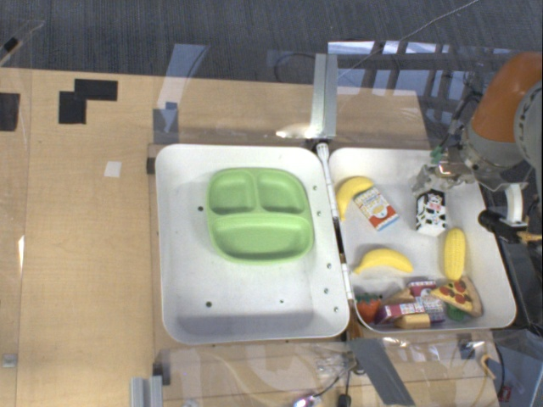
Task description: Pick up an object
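On the near edge of the right bin [506, 316], a jumble of toy food lies against the front wall: a pizza slice [456, 294], a dark wrapped bar [413, 310] and some red and green pieces partly buried beneath them. Just behind that pile rests a yellow banana [382, 261], curved and lying flat, and to its right an ear of corn [455, 253] lies lengthwise on the bin floor. Farther back stands a small black-and-white cow-patterned carton [431, 211], apart from the corn, and to its left a small orange-and-white box [375, 208] leans against a second yellow fruit [351, 192] near the divider between the 2 bins.

In the left bin [182, 312], a green divided plate [258, 213] with 3 compartments lies flat near the middle, with nothing on it.

At the far right corner of the right bin, the claw [443, 171] hangs just above and behind the cow carton, under the grey arm [517, 125] with its orange band. Whether the claw is spread or pressed together cannot be told from this angle, and nothing is seen between its tips. Both bins sit on the pale wooden desk [76, 253], with dark carpet beyond.
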Robot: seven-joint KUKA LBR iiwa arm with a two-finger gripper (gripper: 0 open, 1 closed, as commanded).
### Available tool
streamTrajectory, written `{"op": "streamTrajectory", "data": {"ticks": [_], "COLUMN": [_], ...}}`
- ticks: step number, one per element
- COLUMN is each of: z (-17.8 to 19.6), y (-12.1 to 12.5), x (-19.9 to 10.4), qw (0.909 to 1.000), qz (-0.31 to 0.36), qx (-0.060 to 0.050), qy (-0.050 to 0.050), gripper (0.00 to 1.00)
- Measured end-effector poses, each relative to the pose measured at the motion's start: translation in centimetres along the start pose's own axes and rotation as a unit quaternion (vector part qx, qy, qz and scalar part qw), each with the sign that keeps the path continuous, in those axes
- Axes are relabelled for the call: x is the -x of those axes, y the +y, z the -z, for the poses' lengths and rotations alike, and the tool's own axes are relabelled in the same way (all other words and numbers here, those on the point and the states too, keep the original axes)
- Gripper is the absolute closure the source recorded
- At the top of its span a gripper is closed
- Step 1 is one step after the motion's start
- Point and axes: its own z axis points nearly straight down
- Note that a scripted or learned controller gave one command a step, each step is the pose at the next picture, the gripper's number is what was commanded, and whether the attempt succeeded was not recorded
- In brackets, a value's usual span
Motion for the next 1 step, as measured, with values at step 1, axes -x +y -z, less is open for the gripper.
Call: {"op": "streamTrajectory", "data": {"ticks": [1], "z": [11.45], "y": [2.66], "x": [-10.39], "qw": [0.9998], "qz": [-0.017], "qx": [-0.003], "qy": [0.003], "gripper": [1.00]}}
